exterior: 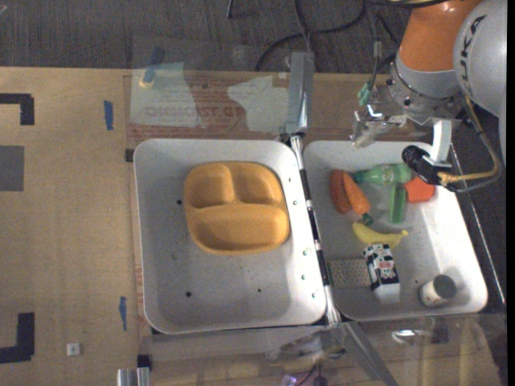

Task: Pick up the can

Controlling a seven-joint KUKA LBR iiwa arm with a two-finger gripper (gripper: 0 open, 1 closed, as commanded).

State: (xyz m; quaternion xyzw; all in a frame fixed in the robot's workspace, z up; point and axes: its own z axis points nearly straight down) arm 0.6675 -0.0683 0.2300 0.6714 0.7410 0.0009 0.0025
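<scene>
The can [438, 289] stands upright at the right bin's [467, 240] five o'clock corner, a cow-print carton [381, 270] at its nine o'clock. Farther back lie a banana [378, 233], carrots [349, 192] and a green bottle [385, 174]. The gripper [376, 124] hovers at the bin's twelve o'clock rim, well apart from the can; whether it is parted I cannot tell.

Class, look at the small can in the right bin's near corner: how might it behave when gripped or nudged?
The can looks like a rigid cylinder standing upright, so it probably won't deform. Its rounded side may slip, and once tipped it would likely roll. It seems small, probably light.
</scene>
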